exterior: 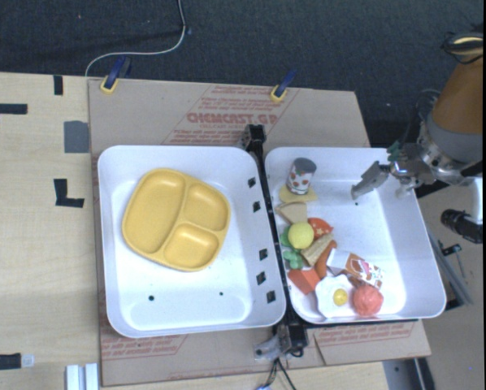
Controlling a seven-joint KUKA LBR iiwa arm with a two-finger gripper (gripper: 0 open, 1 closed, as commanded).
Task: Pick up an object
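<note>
From my remote seat I saw the arm reaching in over the right bin, its jaws hanging above the bare floor near that bin's far right corner. I could not tell how far the jaws were open; nothing showed between them.

The things to pick were crowded along the right bin's left wall and near edge. A small grey-capped figure stood toward the far left corner. Just in front of it lay a pale wedge, then a yellow ball touching a red piece and a tan slice. A green lump sat against the left wall. Near the front edge lay a toy fried egg, a pink ball touching it, and a small red and white packet whose print I could not read.

The left bin held a yellow divided plate with three compartments, lying toward its far left part.

Both bins sat on a cardboard sheet on the bench. Red lettering on the cardboard's far edge was printed upside down and too blurred for me to read surely. Two clips pinned that far edge.
</note>
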